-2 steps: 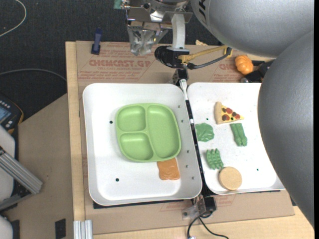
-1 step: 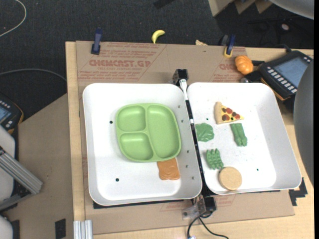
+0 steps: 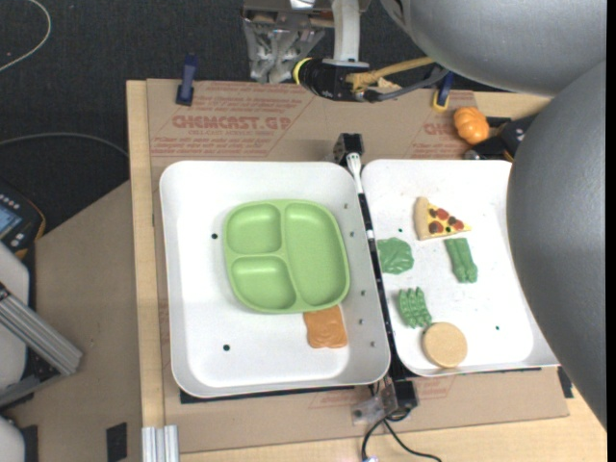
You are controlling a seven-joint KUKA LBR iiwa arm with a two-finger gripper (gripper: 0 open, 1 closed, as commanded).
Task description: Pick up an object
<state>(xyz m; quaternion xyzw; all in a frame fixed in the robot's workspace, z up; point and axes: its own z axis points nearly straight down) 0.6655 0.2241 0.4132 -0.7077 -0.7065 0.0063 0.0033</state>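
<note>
My gripper [image 3: 273,54] hangs high at the back of the scene, beyond the bench's far edge and away from both bins, with nothing visibly in it. The right bin [image 3: 486,301] holds a pizza slice [image 3: 439,219], a green leafy piece [image 3: 394,255], a long green vegetable [image 3: 462,259], a small ridged green piece [image 3: 413,307] and a round tan cookie [image 3: 445,344]. In the left bin [image 3: 183,258] lies a green divided plate [image 3: 287,255], with an orange-brown piece [image 3: 325,328] at its near edge.
The grey arm [image 3: 558,162] looms over the right bin's right side and hides part of it. A small orange object [image 3: 470,123] sits on the cardboard behind the right bin. A blue clamp [image 3: 186,80] grips the board's back left edge.
</note>
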